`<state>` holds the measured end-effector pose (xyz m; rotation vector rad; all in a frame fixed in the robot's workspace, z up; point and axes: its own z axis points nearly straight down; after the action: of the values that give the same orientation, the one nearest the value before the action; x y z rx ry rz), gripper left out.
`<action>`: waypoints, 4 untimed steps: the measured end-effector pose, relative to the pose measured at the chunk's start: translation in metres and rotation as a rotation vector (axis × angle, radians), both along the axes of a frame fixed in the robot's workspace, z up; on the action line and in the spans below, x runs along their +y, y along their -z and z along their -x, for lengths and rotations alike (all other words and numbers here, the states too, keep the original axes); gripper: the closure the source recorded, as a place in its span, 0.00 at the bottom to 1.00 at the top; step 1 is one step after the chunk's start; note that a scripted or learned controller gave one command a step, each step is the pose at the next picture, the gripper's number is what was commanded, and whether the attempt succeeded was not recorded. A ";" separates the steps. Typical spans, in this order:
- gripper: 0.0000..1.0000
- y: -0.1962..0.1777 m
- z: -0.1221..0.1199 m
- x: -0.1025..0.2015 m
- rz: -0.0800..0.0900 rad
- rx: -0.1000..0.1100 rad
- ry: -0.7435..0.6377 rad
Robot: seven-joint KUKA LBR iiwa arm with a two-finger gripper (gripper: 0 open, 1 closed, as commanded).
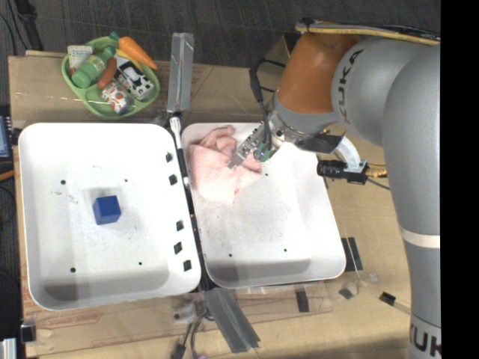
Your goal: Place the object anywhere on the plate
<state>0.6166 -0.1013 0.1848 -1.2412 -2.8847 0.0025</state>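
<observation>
Two bins: we see a left white bin [90,155] and a right white bin [277,223] side by side on the bench [224,88], their inner walls touching along a dark seam
Camera view, left bin: a blue cube [107,209] sits alone on the floor, left of the middle and well apart from every wall
Camera view, right bin: a pink cloth [213,167] lies crumpled in the far left corner, close against the wall shared with the left bin
Task's thing: we take it to be one of these two, and we cannot tell which; the cube rests in the left bin and the cloth in the right bin
Gripper: the gripper [251,155] points down and to the left at the right edge of the pink cloth, its tip on or just above the fabric; we cannot tell which
Grip: we cannot tell whether it is spread or pressed together, and we cannot make out any cloth caught in it
Arm: the grey arm [389,103] reaches in from the right, its orange band [318,73] just above the wrist and over the far edge of the right bin
Beyond the bins: a green bowl [101,111] of small toys, an orange carrot [136,50] among them, stands on the bench behind the left bin
Between bowl and arm: a grey bar [179,73] rises from the seam where we see the bins meet
</observation>
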 end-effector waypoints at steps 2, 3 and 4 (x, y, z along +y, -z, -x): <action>1.00 -0.050 0.024 0.047 -0.001 0.001 -0.412; 1.00 -0.059 0.036 0.094 -0.002 0.001 -0.814; 1.00 -0.063 0.047 0.150 -0.002 0.003 -0.821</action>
<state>0.5695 0.0485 0.2480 0.0132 -3.1378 0.0021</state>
